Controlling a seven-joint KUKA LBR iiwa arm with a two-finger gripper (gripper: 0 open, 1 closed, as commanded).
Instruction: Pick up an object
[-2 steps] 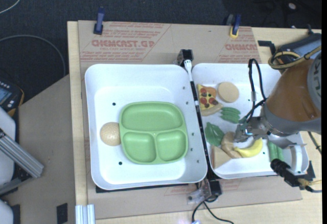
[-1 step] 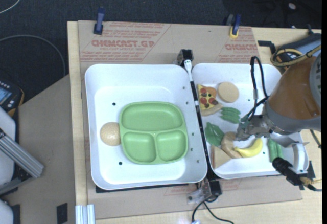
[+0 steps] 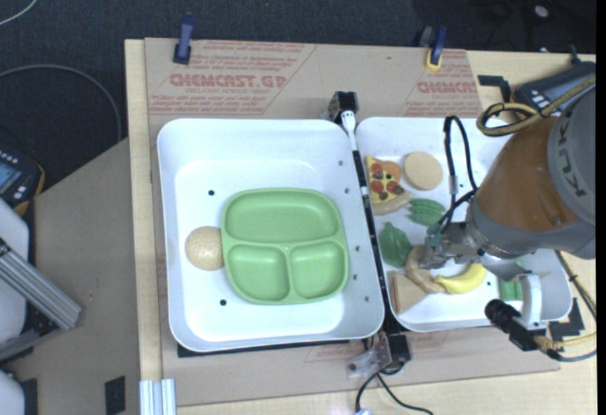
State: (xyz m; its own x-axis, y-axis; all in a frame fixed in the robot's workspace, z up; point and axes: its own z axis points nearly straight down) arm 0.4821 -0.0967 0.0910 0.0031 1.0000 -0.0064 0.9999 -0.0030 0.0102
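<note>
The right bin (image 3: 407, 132) holds several toy foods: a pizza slice (image 3: 384, 184), a round tan cookie (image 3: 422, 171), two green leafy pieces (image 3: 426, 211) (image 3: 393, 243), a tan wedge (image 3: 408, 291) and a yellow banana (image 3: 461, 281). My gripper (image 3: 437, 255) is down in this bin, at the cluster of the banana, the wedge and a brownish piece (image 3: 419, 261). The wrist hides its fingertips. A beige bun (image 3: 204, 248) lies in the left bin, against the left side of a green divided tray (image 3: 284, 244).
The arm's grey body and orange band (image 3: 530, 190) cover the right part of the right bin. Black cables (image 3: 458, 157) loop above it. A black clip (image 3: 343, 106) sits where the bins meet at the back. The left bin (image 3: 189, 157) has bare white floor around the tray.
</note>
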